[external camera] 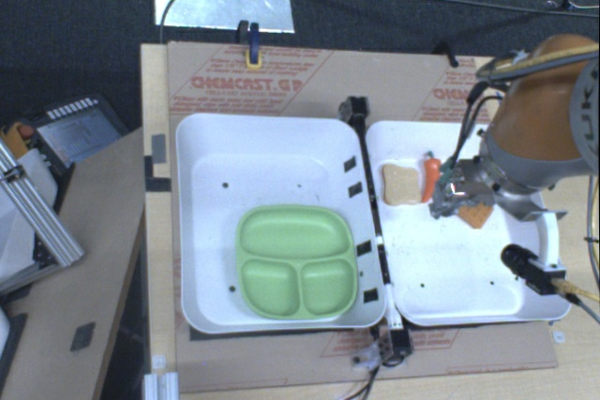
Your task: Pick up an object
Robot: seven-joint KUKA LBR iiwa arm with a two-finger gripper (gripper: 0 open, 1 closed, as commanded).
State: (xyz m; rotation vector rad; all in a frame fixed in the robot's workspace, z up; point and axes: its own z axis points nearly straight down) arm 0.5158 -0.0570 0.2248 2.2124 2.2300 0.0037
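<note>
Two shallow white plastic bins sit side by side on a bench. The left bin (206,164) holds a pale green three-compartment plate (296,259). The grey and orange arm (548,122) reaches over the right bin (450,286). Its gripper (448,197) hangs low beside a tan bread slice (401,184), a small orange carrot (430,177) and an orange-brown wedge (475,215).

The bench (159,295) is topped by a pale board printed with red lettering (248,81), and on that board sit two shallow white bins side by side, touching along their inner walls: the left bin (202,201) and the right bin (450,286). A yellow-and-black clamp (251,44) grips the board's far edge.
</note>
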